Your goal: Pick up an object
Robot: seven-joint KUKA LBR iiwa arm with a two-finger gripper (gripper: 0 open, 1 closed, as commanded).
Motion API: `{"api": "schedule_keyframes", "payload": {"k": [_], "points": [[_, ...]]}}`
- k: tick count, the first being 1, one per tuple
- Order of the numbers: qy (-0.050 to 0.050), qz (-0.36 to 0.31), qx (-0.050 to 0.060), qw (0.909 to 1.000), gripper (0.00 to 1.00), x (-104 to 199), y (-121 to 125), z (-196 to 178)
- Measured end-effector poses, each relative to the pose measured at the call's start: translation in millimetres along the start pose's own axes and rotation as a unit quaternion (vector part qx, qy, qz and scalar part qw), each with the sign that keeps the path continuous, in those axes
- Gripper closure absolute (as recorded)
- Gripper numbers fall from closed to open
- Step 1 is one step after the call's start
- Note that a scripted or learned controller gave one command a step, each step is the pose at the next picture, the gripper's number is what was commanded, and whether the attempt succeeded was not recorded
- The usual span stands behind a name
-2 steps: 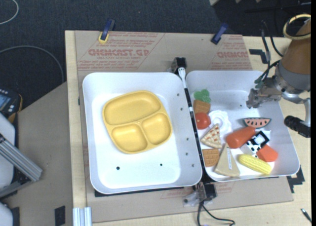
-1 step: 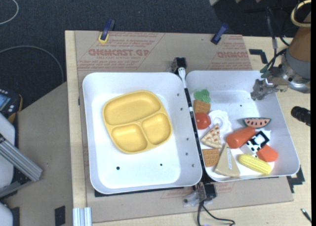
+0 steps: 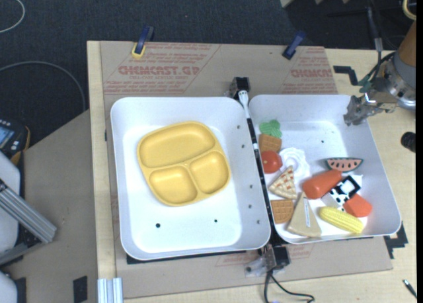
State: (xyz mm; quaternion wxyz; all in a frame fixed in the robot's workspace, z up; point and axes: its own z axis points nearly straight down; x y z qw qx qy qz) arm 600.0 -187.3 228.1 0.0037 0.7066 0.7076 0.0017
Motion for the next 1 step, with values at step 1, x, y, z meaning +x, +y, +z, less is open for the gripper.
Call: {"api": "schedule_keyframes", "payload": {"k": [1], "points": [[0.003, -0.001, 0.005, 1.0, 1.0, 43.5, -22.5, -4.7]]}}
